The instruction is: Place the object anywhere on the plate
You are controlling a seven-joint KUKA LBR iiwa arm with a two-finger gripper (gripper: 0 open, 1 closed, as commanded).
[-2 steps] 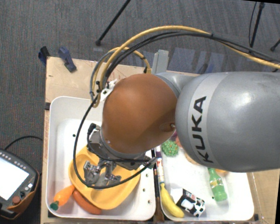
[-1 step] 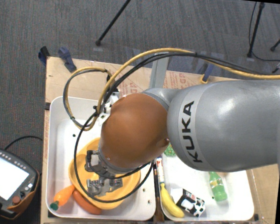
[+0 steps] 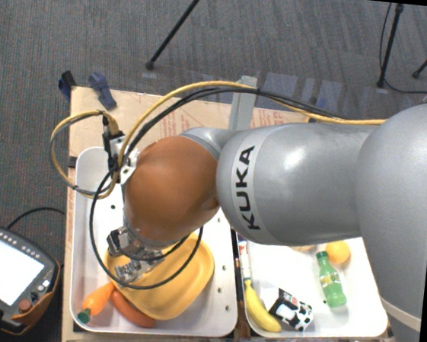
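We are looking down at a yellow plate (image 3: 186, 278) lying tilted in the near half of the left bin (image 3: 78, 212). An orange carrot (image 3: 98, 297) with a green tip is lying in that bin's near left corner, touching the plate's left edge. We are judging it to be the object to place, though we cannot be sure. The gripper (image 3: 128, 270) is hanging over the plate's left rim, just beside the carrot. We cannot tell whether it is open, shut or holding anything, because the grey arm (image 3: 311, 185) is covering much of it. To do this step well, we are advising a release over the plate's middle, away from the raised rim, so nothing is rolling off. A banana (image 3: 259, 310) and a green bottle (image 3: 330, 279) are lying in the right bin (image 3: 371, 299).
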